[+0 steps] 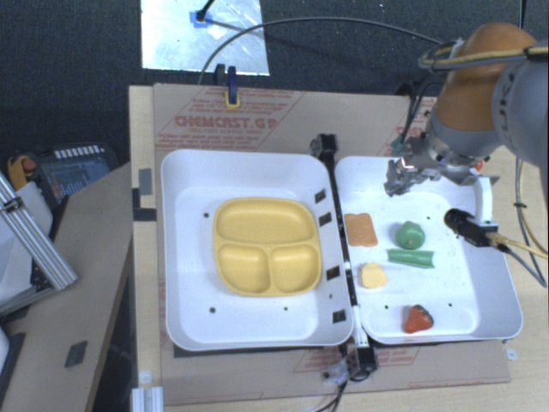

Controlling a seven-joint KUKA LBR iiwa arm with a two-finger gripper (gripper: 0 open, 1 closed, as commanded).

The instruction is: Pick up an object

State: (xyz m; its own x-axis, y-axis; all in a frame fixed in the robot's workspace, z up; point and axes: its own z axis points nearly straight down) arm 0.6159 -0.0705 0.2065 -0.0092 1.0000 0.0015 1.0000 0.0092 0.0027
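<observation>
Hand (401,181) above green ball (410,233), orange slab (360,229)

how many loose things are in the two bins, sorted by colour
Green: 2, a round piece and a long pod
Yellow: 2, the divided tray in the left bin and a small piece
Orange: 1, a flat slab
Red: 1, a strawberry-like piece
Total: 6

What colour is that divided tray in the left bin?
Yellow; the divided plastic tray shows plainly in the camera view.
</observation>
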